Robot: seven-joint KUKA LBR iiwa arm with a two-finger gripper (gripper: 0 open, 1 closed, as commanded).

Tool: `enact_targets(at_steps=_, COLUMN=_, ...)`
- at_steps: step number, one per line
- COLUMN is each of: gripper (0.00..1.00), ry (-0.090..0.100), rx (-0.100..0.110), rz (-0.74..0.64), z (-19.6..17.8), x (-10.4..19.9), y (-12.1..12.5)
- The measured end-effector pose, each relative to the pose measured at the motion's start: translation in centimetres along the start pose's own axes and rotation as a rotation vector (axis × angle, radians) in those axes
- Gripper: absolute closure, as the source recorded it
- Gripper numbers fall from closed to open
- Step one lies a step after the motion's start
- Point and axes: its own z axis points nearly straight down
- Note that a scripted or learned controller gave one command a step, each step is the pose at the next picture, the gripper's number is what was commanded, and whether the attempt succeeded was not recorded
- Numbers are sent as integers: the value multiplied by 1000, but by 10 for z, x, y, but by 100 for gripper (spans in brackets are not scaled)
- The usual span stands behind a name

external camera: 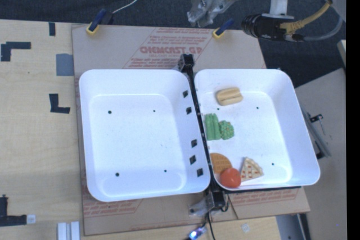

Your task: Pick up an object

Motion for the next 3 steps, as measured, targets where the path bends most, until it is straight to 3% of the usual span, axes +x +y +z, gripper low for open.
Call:
enact_targets(at_steps=1, gripper=100, ry=0, rx=14, rz=-9, z=-4, x=6, y=-2)
enact_targets(at_steps=3, gripper=100, ry=-1, rx=16, rz=-10, z=-23, x=7, y=-1)
